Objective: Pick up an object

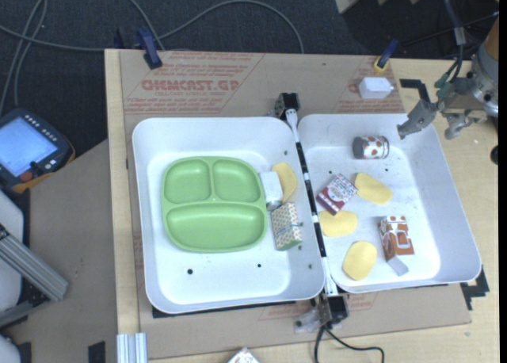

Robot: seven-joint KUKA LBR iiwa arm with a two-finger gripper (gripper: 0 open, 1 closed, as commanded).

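Hovering: gripper, fingers apparently spread, nothing between them | just left-below: grey-white can | further below: yellow pieces, red carton

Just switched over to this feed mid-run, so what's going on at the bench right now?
The arm's two-finger gripper sits at the upper right corner of the right white bin, holding nothing. That bin holds three yellow rounded pieces, one at, a red-and-white packet, an orange-and-white carton and a small grey-and-white can. The left white bin holds a green divided plate with a patterned packet beside it. Nothing has been picked up.
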